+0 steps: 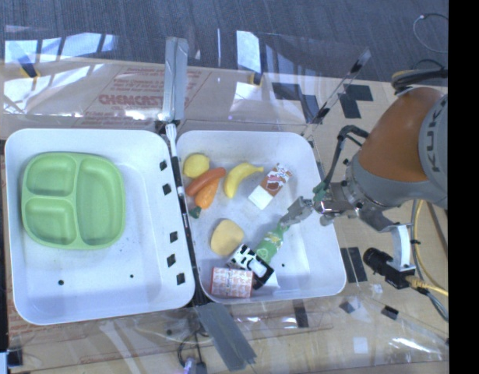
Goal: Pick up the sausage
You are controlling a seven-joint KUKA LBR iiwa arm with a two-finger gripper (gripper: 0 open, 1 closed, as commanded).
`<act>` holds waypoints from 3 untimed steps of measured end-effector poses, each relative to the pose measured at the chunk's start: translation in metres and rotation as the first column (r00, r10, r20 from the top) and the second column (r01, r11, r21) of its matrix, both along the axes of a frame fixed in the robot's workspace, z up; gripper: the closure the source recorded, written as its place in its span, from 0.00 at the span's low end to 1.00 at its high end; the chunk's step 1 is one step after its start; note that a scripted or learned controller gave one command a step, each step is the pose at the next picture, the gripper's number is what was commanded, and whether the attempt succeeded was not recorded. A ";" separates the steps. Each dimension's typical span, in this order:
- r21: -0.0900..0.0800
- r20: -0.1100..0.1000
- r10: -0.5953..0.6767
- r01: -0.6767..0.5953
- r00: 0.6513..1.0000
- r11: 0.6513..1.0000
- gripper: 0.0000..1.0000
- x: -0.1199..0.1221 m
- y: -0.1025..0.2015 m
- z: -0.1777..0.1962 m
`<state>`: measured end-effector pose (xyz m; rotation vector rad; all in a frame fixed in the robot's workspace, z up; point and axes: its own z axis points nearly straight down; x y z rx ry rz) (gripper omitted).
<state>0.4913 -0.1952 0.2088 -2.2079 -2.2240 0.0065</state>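
Hovering at the right bin's (223,140) three o'clock edge, the gripper (301,207), its state unclear, sits near a green bottle (272,241).

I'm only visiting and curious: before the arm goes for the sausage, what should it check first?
1. Sausage found: cannot tell; the reddish long piece looks likeliest.
2. Tool over it: not ok; the tool sits toward the right side of the right bin, by the green bottle.
3. Piece's top uncovered: ok.
4. Room around it: not ok; the carrot lies against it, and the lemon is close.
5. Tool carrying nothing: cannot tell.
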 end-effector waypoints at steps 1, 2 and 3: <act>-0.001 0.004 0.131 -0.131 0.991 0.991 0.00 0.074 -0.006 -0.119; 0.004 0.000 0.193 -0.193 0.981 0.981 0.00 0.123 -0.014 -0.120; 0.032 -0.057 0.179 -0.177 0.982 0.984 0.00 0.152 -0.015 -0.123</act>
